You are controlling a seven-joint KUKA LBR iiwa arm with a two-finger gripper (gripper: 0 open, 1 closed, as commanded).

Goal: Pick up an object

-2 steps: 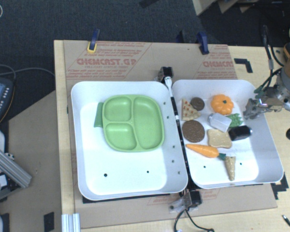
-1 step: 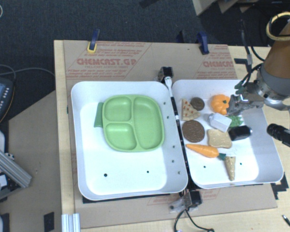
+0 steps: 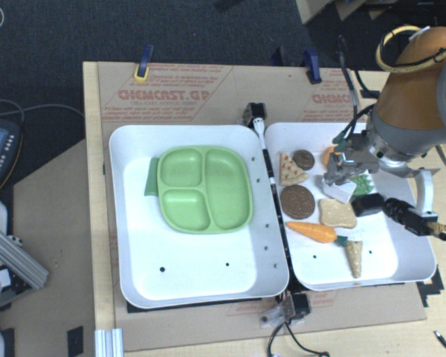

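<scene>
Currently the arm (image 3: 412,80) reaches in over the right bin (image 3: 401,262), with its gripper (image 3: 344,171) lowered into the upper middle of that bin. Finger state: cannot be determined, since the gripper body hides the tips from above.

Positions below are given relative to the large brown disc (image 3: 297,201), which lies near the left wall of the right bin.

- Pizza-slice toy (image 3: 289,168): just above the disc, apart from it.
- Small brown disc (image 3: 303,159): above the large disc, just beside the pizza slice.
- Carrot (image 3: 312,231): directly below the disc, lying nearly level, its green end pointing away from the disc.
- Tan bread-like piece (image 3: 337,213): beside the disc on the side facing the arm, just above the carrot.
- Cone (image 3: 354,257): below and beyond the carrot, near the bin's lower wall.
- White item (image 3: 340,191) with green piece (image 3: 363,184): directly beneath the gripper, beyond the disc; contact cannot be confirmed.

The left bin (image 3: 134,259), across the divider from the disc, holds a green compartment plate (image 3: 205,189).
</scene>
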